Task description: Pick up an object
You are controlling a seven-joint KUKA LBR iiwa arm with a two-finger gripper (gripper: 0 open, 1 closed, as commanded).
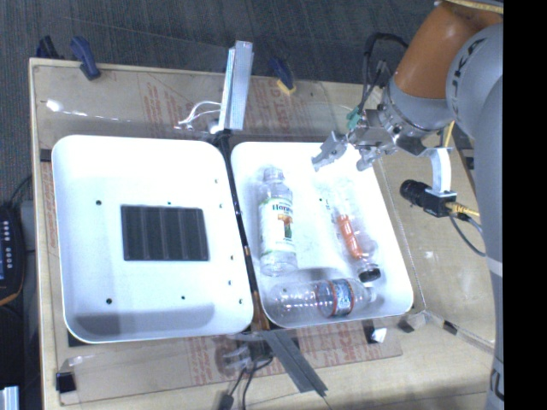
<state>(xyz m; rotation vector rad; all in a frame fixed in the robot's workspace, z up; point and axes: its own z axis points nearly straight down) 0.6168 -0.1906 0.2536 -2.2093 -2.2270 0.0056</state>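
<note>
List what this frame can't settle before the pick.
- Gripper, camera view: small and blurred above the right bin's far rim; finger spacing unreadable.
- Upright-label bottle: label print too small to read.
- Clear bottle along the near wall: transparent body blends into the white bin, outline vague; whether it touches the labelled bottle is unclear.
- Orange-filled bottle: upper end washed out by glare.
- Arm: cut off by the top edge.

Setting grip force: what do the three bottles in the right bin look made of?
All look like clear, glossy thin plastic. The upright-lying labelled bottle shows the bin through it; the orange-banded bottle and the bottle along the near wall glint and look see-through. Probably slippery.
</note>
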